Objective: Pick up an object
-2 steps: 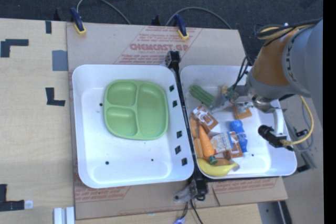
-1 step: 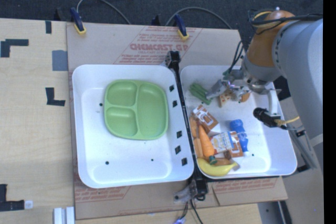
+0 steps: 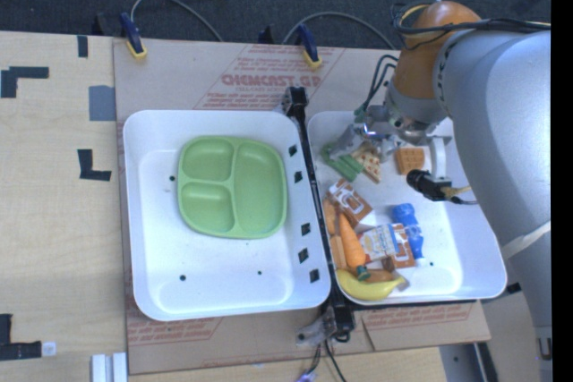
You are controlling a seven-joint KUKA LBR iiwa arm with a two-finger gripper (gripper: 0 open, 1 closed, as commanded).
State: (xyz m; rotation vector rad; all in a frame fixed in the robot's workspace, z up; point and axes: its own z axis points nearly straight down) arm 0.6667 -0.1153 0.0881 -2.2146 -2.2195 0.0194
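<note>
Cardboard-topped bench (image 3: pixel 251 76), green tray (image 3: pixel 233 186) left, toy food crowded beneath gripper (image 3: pixel 356 139), its grip impossible to tell.

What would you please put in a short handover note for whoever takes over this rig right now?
Gripper: low over the far left part of the right bin, above a green item; no object visibly held.
Right bin things: cracker, orange square piece, carrot, banana, blue packet, snack wrappers.
Left bin: a green divided plate.
Done: nothing visibly picked up.
Left: grasp one object and lift it.
</note>
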